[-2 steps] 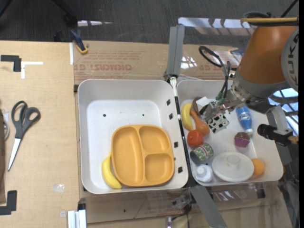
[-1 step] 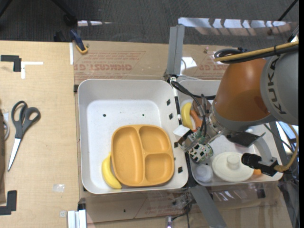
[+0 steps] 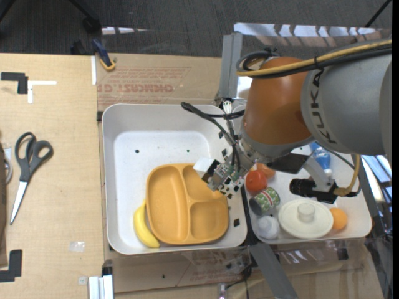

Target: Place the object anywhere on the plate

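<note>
plate: a yellow-orange divided plate (image 3: 187,207) is seen in the left bin (image 3: 118,185), with three compartments, all bare.
gripper: the gripper (image 3: 221,178) is seen at the plate's upper right rim, close above it, under the orange wrist band.
grip state: it cannot be told from this view whether anything is held; the tip is a dark, cluttered shape and no object can be made out in it.
object: which thing is meant by the task cannot be settled; a red tomato-like ball (image 3: 256,180) lies in the right bin (image 3: 349,232), just beside the gripper.
other items: a banana (image 3: 143,229) is tucked against the plate's lower left edge; a white lid (image 3: 305,218), a small green-banded can (image 3: 267,199) and an orange ball (image 3: 338,219) are seen in the right bin.
step in hand: it is judged to be the carry over the plate, or a reach near its rim.
doing it well: the tip should be brought inward over a compartment, well clear of the rim, and lowered before anything is let go, so that nothing rolls off into the bin.
risk: a drop at the rim could be lost over the edge.
</note>
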Robot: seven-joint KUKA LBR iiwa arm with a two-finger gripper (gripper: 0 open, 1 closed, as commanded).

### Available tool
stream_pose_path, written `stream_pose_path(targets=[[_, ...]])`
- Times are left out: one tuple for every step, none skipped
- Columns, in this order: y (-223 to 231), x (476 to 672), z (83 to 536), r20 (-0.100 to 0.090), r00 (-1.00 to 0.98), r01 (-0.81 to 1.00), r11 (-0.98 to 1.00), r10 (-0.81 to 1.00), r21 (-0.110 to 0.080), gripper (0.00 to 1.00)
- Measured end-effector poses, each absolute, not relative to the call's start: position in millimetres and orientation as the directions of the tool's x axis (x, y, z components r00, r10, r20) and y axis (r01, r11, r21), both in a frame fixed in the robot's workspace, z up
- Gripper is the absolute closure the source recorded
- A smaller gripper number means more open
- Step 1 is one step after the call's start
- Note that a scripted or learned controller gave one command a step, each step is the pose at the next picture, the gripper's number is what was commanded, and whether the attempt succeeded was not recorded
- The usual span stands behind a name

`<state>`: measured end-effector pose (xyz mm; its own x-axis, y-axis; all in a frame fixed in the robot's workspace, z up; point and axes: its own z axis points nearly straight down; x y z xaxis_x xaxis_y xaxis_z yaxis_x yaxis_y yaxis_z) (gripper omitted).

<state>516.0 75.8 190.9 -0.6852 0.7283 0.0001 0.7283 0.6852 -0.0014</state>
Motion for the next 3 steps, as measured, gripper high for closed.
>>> stream_pose_path(targets=[[142.1,521.8,228.8,0.0,-0.75,0.662,0.75,0.662,-0.001,1.0],[177.6,483.7,262.0,-0.001,-0.787,0.617,0.787,0.617,-0.001,1.0],[177.4,483.8,262.1,-0.001,-0.787,0.617,0.787,0.617,-0.001,0.0]])
